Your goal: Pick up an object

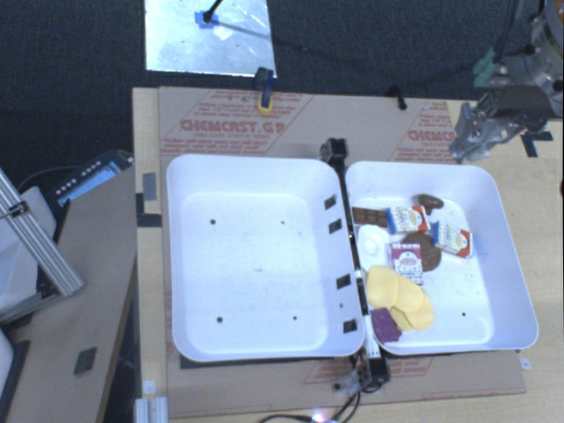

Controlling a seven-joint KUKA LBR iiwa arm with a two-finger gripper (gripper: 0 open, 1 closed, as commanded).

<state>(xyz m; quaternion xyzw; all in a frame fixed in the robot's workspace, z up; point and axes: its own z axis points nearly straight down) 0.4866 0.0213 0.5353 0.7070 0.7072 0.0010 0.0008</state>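
The right bin holds a cluster of small items near its left side. Among them are a yellow floppy piece, a purple block, a maroon and white carton, two small white packets with blue and orange print, a brown bar, brown round pieces and a white round item. My gripper hangs above the bench just beyond the right bin's far edge, apart from every item, with nothing seen in it.
The left bin lies beside the right one, joined by a black clipped divider. A shiny metal sheet lies on the dark floor at the back. A grey rail and a handset stand at the left.
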